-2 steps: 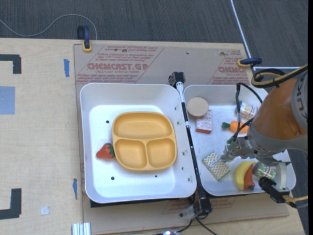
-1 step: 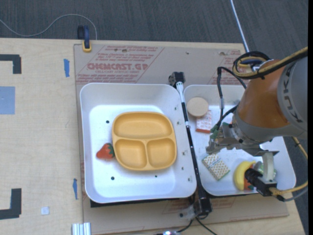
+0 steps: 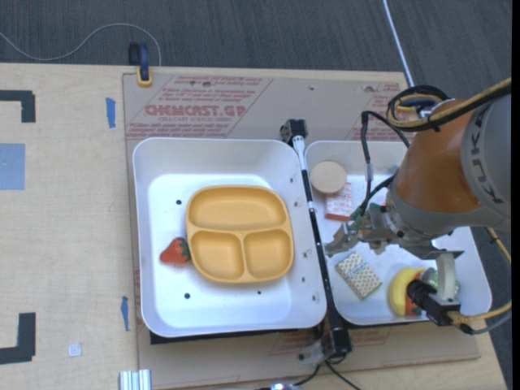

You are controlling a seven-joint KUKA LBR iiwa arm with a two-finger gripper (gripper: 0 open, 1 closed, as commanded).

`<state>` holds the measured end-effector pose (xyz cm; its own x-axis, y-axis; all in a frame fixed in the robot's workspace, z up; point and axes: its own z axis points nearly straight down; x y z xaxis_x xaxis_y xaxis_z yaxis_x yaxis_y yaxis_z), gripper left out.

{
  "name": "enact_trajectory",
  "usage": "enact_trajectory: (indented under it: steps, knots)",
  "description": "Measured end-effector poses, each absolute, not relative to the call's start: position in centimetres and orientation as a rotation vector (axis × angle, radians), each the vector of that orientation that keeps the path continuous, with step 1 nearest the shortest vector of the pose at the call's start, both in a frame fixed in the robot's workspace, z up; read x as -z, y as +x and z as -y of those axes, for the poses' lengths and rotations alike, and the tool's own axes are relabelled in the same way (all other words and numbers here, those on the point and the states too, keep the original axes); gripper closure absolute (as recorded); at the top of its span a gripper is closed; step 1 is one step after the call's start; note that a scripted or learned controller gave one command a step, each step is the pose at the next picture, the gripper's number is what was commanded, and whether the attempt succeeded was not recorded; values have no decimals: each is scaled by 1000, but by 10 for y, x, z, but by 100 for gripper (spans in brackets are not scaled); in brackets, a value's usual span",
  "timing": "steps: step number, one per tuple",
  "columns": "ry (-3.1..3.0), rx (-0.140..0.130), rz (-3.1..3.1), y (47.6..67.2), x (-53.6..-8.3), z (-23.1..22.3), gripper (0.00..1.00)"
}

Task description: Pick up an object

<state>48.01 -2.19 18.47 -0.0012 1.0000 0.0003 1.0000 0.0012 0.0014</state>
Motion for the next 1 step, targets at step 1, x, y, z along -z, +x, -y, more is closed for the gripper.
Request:
enact_trajectory:
  steps: [1]
  knots:
    - [2224, 3, -2221, 478, -113, 95, 0]
